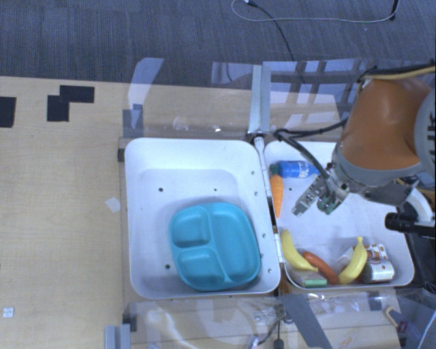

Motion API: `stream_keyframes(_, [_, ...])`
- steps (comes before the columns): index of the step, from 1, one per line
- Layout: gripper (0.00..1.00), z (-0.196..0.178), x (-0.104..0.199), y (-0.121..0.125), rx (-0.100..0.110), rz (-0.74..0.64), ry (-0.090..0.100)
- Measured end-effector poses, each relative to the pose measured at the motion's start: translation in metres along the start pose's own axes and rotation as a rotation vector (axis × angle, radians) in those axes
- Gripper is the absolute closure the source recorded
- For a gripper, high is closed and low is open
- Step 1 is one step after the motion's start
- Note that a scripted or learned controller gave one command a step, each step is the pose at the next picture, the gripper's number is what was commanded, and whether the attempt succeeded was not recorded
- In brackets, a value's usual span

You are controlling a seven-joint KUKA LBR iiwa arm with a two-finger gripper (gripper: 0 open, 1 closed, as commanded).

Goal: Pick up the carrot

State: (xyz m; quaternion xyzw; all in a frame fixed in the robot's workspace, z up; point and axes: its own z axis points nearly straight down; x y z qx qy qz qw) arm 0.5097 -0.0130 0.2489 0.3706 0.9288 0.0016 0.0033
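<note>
Orange tapered carrot (276,193) lying along left wall of right white bin (402,269), just below blue plastic bottle (293,168), gripper (315,202) hovering just right of carrot, fingers spread, nothing between them, teal divided plate (214,246) in left bin (146,204)

A robotics lab — white bins (136,204) on a bench (61,225), loose cable (306,17) over grey carpet (102,34).
</note>
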Motion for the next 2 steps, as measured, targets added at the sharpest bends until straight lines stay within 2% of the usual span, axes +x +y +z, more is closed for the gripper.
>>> stream_keyframes(1, [1.00, 0.008, 0.020, -0.009, 0.000, -0.339, 0.000])
stream_keyframes(2, [1.00, 0.037, -0.019, 0.018, -0.001, -0.473, -0.002])
